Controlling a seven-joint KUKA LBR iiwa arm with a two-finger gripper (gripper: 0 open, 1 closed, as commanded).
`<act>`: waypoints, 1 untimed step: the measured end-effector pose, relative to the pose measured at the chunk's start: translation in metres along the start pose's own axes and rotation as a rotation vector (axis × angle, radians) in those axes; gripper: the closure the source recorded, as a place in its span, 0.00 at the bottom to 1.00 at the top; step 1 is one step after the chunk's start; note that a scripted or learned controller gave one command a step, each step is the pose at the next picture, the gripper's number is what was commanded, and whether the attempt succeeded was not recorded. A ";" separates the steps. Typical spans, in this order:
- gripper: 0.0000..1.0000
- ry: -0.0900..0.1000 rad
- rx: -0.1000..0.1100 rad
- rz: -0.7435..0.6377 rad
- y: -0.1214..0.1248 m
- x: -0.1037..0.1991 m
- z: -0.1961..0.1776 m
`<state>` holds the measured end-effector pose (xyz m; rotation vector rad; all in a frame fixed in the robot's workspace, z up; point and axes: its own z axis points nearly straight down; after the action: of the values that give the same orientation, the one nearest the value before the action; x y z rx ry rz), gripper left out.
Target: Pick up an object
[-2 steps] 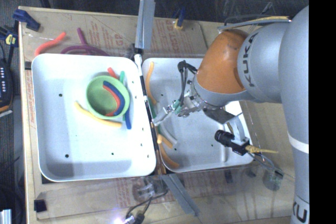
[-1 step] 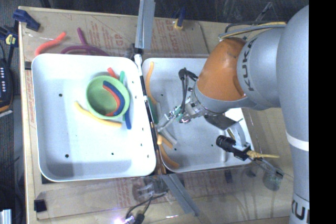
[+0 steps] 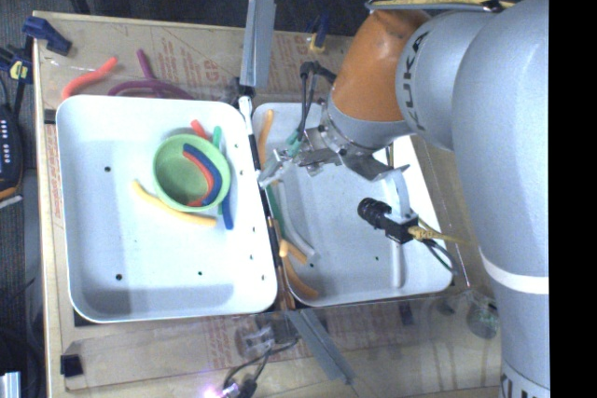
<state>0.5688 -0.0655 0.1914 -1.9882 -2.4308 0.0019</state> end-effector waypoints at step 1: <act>0.00 0.001 0.005 0.011 0.000 0.065 0.001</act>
<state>0.5558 -0.0022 0.1904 -1.9995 -2.4170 0.0068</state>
